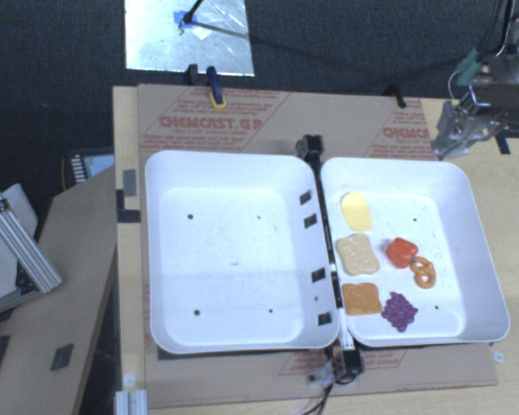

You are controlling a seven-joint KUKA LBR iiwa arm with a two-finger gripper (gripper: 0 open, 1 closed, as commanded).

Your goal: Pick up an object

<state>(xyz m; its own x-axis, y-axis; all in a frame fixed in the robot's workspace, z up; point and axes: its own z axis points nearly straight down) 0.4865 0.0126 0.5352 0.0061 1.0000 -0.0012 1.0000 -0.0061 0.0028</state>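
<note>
I am hovering my tool [454, 141] over the surface's far right corner. I cannot tell its grip. Toy foods are lying in the right bin [467, 232].

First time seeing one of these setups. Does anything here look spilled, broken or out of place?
Nothing stands out. The toy foods, among them a red pepper and purple grapes, lie apart inside the right bin, none hanging over its rim. The gripper sits beyond its far corner.
</note>
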